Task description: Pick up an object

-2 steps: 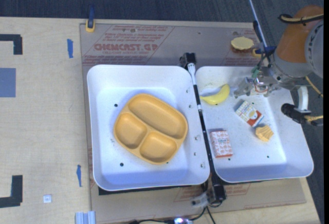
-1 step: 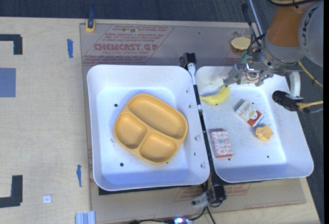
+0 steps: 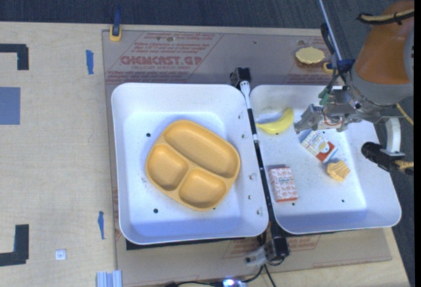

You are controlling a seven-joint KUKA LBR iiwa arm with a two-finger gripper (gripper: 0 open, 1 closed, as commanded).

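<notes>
Nearest the front edge of the right bin (image 3: 378, 213) lies a small pink-printed box (image 3: 283, 183), flat and close to the wall shared with the left bin (image 3: 131, 213). It sits apart from everything else, so it looks like an easy candidate for a top-down grasp. Toward the right bin's right edge rests a small yellow-orange toy food piece (image 3: 337, 170). Just beyond it is a red-and-white packet (image 3: 318, 146), lying tilted, near the toy piece but not clearly touching it.

In the left bin a yellow three-compartment plate (image 3: 192, 164) takes up the middle. It is broad and shallow, and probably hard to pinch except at the rim.

Farther back in the right bin, a toy banana (image 3: 276, 121) lies near the shared wall at the far-left corner. The gripper (image 3: 310, 122) hangs over the far half of this bin, between the banana and the packet, so either could be the target. Nothing sits visibly between the jaws, and I cannot tell whether they are spread or closed.

Beyond the bins, a round yellow disc (image 3: 309, 55) lies on the counter (image 3: 52, 167) by its far edge.
</notes>
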